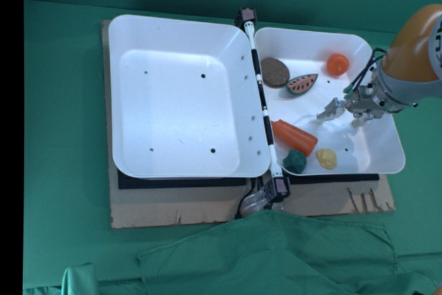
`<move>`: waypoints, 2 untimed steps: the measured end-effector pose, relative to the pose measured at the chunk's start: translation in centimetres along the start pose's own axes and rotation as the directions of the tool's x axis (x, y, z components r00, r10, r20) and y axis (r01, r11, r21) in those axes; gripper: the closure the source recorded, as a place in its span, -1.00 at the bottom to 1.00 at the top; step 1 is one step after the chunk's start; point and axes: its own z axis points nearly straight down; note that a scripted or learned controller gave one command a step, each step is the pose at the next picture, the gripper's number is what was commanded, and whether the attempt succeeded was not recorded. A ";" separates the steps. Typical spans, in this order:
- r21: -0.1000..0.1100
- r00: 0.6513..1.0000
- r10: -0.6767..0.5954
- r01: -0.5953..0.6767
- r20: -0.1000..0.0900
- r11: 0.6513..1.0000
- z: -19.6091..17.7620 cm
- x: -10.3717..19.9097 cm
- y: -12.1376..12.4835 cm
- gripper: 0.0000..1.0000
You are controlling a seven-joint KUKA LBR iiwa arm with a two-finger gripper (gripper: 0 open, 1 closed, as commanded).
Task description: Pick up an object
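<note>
My gripper (343, 114) hovers over the middle of the right bin (373, 52), fingers spread open with nothing between them. Below it and to the left lies an orange-red carrot-shaped piece (295, 136). A dark green lump (295, 161) and a yellow lump (327, 159) rest near the bin's front wall. Farther back sit a brown round disc (274, 71), a watermelon slice (302, 83) and an orange ball (338, 64). The gripper touches none of them.
The left bin (124, 38) stands alongside, parted from the right one by a black-and-white striped bar (260, 83). Both bins rest on a cardboard sheet (179, 217). Green cloth (276, 252) is bunched at the front.
</note>
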 end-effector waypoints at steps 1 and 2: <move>-0.004 1.000 0.002 -0.002 0.006 1.000 -0.1 2.2 -5.7 -1.00; -0.004 1.000 -0.003 0.003 0.002 1.000 -0.1 1.7 -5.9 -1.00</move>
